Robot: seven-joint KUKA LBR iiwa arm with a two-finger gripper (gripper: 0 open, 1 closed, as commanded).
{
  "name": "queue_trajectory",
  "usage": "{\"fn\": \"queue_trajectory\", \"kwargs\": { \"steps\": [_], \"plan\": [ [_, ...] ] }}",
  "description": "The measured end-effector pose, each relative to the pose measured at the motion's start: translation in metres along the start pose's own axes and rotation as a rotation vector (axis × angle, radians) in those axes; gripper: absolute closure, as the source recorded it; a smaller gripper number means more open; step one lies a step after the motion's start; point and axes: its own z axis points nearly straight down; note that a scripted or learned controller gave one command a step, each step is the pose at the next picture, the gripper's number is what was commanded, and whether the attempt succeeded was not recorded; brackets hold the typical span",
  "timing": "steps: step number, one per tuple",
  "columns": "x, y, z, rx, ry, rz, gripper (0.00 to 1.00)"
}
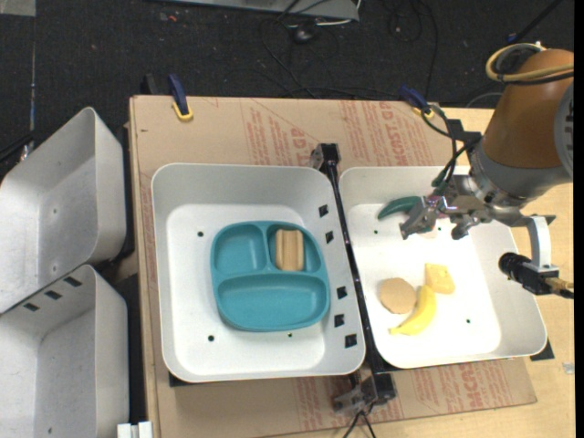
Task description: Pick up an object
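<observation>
The right bin (511, 331) holds a yellow banana (417, 315), a round tan cookie (396, 295), a small yellow chunk (440, 279) and a curved dark green piece (394, 207) near its back left. My gripper (436, 226) hangs over the back of this bin, just right of the green piece and well behind the banana. Its two fingers are spread open and I see nothing between them. The grey and orange arm (527, 144) comes in from the right.
In the left bin (182, 336) sits a teal divided plate (265, 299) with a tan bread-like block (289, 249) in its back right compartment. A black divider (342, 263) runs between the bins. Two tilted white bins (55, 235) stand at the far left.
</observation>
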Motion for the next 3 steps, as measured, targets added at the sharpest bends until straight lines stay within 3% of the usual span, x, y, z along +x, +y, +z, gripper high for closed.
{"fn": "queue_trajectory", "kwargs": {
  "steps": [1,3],
  "plan": [
    [0.0,0.003,-0.007,-0.014,-0.002,-0.002,0.0],
    [0.003,0.001,0.082,-0.01,-0.001,0.001,0.0]
  ]
}}
